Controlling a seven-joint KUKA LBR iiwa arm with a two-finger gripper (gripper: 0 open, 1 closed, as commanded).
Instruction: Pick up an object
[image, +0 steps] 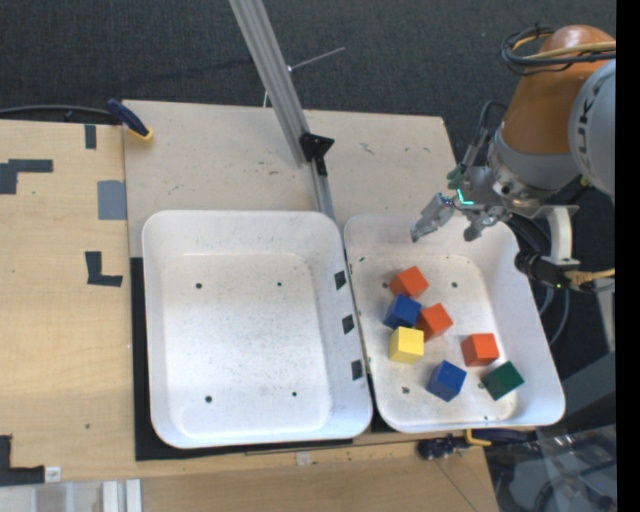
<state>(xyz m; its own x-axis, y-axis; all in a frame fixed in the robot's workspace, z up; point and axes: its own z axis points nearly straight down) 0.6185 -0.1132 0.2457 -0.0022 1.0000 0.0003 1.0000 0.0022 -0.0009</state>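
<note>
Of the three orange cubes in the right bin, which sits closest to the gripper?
The orange cube at the top of the cluster, just below the open gripper. The other two orange cubes lie lower in the bin.

arm (560, 90) — cut by right edge | blue block (404, 311) — partly behind orange block (435, 320)

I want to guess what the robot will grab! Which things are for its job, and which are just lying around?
For the job:
gripper, open, holding nothing
orange blocks
blue blocks
yellow block
green block
right bin holding them

Just lying about:
left bin
metal pole
blue and yellow clamp
</note>
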